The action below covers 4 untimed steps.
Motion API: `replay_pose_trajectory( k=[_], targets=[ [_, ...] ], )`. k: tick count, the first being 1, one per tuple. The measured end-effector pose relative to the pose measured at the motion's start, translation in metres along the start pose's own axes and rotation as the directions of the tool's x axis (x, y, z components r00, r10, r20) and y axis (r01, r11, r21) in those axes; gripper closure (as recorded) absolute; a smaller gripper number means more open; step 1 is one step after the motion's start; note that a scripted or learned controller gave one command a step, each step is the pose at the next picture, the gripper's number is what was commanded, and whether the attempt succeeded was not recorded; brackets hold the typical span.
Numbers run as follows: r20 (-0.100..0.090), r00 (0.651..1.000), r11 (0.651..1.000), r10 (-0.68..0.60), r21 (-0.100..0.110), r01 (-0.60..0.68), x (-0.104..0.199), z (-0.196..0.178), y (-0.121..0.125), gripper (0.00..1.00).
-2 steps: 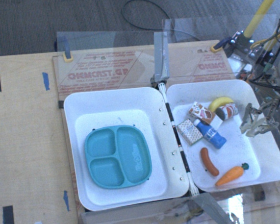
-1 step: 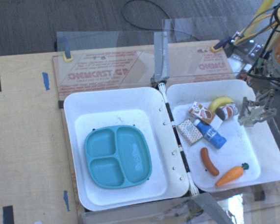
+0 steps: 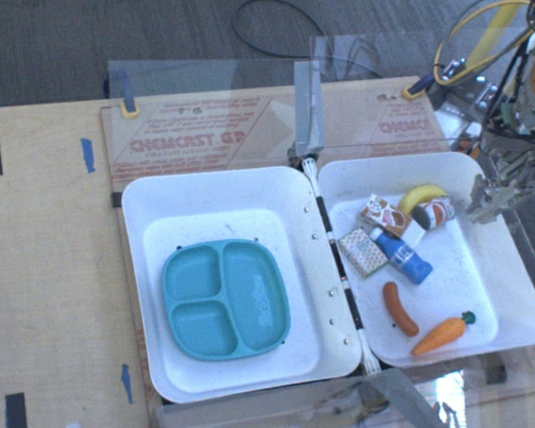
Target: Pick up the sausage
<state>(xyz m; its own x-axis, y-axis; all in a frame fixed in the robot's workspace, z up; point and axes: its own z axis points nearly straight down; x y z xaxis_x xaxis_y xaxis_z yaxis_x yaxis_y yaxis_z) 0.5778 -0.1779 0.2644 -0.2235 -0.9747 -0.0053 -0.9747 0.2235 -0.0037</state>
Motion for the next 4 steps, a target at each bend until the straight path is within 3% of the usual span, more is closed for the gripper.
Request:
replay_pose_trajectory(
  k=[1, 2, 3, 4],
  targets=[
    [0.002, 0.912, 0.912, -0.41, -0.006, 0.41, 0.029, 0.031, -0.006, 1.0],
    [0.003, 0.826, 0.826, -0.563, -0.007, 0.563, 0.019, 0.166, 0.066, 1.0],
    [0.004, 0.735, 0.735, -0.678, -0.005, 0.678, -0.005, 0.049, 0.061, 1.0],
    [-0.006, 0.927, 0.927, -0.376, -0.004, 0.376, -0.038, 0.176, 0.067, 1.0]
  ],
)
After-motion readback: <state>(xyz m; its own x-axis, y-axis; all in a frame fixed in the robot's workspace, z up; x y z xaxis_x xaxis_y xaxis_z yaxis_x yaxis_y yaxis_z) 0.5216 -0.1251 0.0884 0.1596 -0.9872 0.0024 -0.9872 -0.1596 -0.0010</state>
